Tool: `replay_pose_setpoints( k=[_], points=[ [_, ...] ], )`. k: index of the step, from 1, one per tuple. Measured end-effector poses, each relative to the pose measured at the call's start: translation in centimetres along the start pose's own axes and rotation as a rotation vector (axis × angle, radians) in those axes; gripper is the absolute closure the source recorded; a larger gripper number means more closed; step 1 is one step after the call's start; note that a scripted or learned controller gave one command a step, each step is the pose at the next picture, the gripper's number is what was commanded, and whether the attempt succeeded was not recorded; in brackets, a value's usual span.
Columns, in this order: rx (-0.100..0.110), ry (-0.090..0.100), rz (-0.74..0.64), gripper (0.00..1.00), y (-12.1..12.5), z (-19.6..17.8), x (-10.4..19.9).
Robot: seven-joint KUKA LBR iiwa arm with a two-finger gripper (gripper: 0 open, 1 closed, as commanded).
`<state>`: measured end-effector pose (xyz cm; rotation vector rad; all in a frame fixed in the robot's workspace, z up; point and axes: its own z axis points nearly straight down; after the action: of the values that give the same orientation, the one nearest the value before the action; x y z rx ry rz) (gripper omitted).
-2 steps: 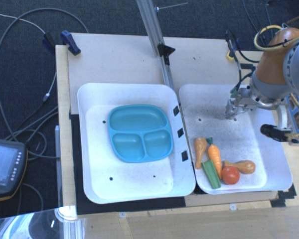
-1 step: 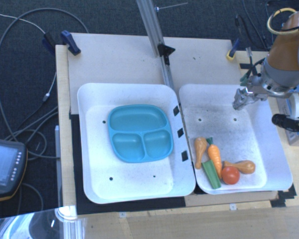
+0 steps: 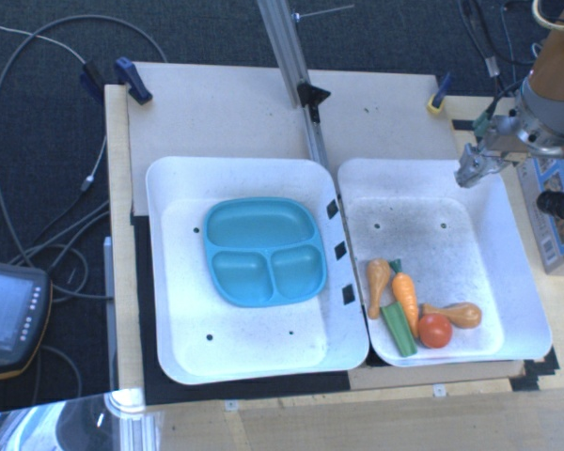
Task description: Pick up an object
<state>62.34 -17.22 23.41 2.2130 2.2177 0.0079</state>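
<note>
The right bin [image 3: 508,252] holds several toy foods near its front edge: an orange carrot [image 3: 406,296], a green cucumber [image 3: 399,330], a red tomato [image 3: 434,331], a tan gourd-like piece [image 3: 379,280] and a second tan piece [image 3: 462,315]. My gripper [image 3: 472,170] hangs over the far right corner of that bin, well away from the food, with nothing seen between its fingers.
A blue divided plate [image 3: 263,250] lies in the left bin [image 3: 179,346]. A metal pole [image 3: 287,36] slants down to the gap between the bins. Blue clamps [image 3: 132,81] sit at the bench's back corners. Cables and a tablet [image 3: 9,318] lie at the left.
</note>
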Motion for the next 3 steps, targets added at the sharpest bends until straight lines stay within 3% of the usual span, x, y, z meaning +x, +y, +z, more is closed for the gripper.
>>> replay_pose_setpoints(
  k=[1, 2, 3],
  points=[
    [0.001, 0.000, 0.000, 1.00, 0.2, -5.5, 0.0],
    [0.010, 0.005, -0.004, 1.00, -0.4, -5.6, 5.4],
    [0.013, 0.006, -0.004, 1.00, -2.6, -4.7, 11.2]
  ],
)
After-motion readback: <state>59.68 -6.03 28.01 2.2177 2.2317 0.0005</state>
